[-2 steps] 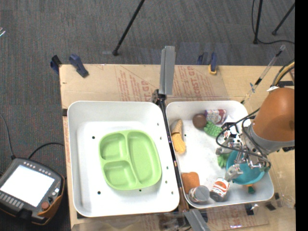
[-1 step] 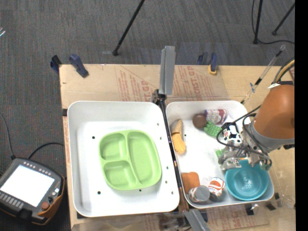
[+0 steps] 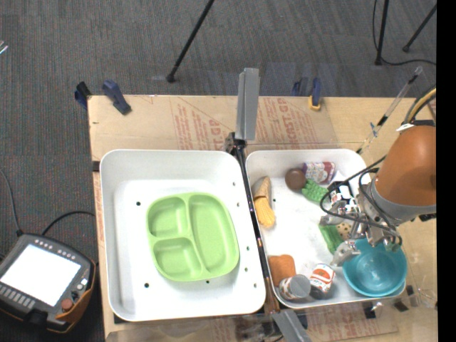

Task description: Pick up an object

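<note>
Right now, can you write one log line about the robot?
arm: over right bin | gripper: low beside blue bowl | held: nothing seen | green divided plate: left bin

My arm (image 3: 406,173) is cut off by the right edge and hides part of the right bin (image 3: 285,164).

On the bench sit 2 white bins (image 3: 114,191), holding 1 green divided plate (image 3: 192,235), 1 blue bowl (image 3: 375,271), 1 corn cob (image 3: 263,201), 1 brown ball (image 3: 295,179), 1 orange sponge (image 3: 282,266) and 2 small cans (image 3: 296,287).
</note>
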Controlling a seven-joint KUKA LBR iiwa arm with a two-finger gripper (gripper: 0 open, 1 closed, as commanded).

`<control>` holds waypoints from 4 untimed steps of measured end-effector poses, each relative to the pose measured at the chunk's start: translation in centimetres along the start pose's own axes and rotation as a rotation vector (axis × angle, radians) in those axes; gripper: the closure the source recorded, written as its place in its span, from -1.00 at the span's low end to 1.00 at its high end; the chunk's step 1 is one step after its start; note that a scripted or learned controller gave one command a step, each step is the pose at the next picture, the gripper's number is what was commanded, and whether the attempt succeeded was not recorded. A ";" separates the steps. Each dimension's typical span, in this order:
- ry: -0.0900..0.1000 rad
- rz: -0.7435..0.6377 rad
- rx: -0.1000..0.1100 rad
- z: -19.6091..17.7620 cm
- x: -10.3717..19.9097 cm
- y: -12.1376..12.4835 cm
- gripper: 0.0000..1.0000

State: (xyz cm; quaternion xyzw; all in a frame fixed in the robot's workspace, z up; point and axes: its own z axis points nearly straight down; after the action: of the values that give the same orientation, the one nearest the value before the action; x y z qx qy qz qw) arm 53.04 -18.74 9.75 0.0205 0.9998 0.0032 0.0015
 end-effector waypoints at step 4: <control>0.013 0.071 0.004 1.3 -8.2 -2.2 -1.00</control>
State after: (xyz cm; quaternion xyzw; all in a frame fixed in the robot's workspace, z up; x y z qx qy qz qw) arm 61.18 -21.22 8.45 0.0559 0.9984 0.0015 -0.0053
